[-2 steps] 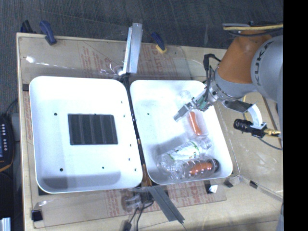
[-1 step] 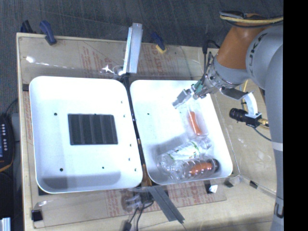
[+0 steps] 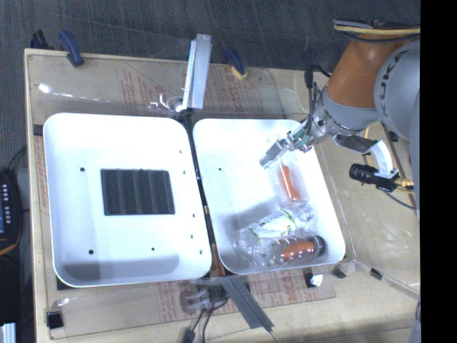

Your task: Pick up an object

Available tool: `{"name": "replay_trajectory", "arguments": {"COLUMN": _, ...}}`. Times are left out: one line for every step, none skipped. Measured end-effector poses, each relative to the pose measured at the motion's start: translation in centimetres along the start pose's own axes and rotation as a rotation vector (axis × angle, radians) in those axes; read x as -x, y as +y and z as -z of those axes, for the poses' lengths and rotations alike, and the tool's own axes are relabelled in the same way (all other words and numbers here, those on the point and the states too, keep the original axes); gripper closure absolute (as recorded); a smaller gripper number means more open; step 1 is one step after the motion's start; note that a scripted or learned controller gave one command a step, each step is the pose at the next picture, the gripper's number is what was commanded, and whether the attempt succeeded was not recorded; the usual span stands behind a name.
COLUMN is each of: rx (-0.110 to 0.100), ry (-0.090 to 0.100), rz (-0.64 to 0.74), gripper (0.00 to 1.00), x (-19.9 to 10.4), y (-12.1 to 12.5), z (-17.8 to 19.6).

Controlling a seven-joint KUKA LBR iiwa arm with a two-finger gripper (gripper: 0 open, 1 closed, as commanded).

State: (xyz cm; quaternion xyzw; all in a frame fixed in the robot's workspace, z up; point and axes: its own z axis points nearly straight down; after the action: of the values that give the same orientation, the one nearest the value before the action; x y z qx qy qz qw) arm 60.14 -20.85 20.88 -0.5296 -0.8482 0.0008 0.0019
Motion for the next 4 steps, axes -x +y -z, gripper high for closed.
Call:
{"name": "replay_trajectory", "arguments": {"rx": 0.001, "ry": -0.001, "rz": 0.039, "gripper": 0.00, "x": 0.0, "y": 0.1, "z": -0.8}}
{"name": "replay_trajectory", "arguments": {"rx": 0.000, "ry": -0.001, "rz": 0.001, "gripper": 0.00, "x": -2.2, "y": -4.7, "z": -2.4}}
{"name": "replay_trajectory", "arguments": {"rx": 0.002, "ry": -0.003, "rz": -0.036, "gripper": 0.00, "x": -1.1, "y": -2.8, "z": -3.4}}
{"name": "replay_trajectory", "arguments": {"rx": 0.000, "ry": 0.001, "rz": -0.080, "gripper": 0.00, "x": 0.2, "y": 0.2, "z": -9.5}}
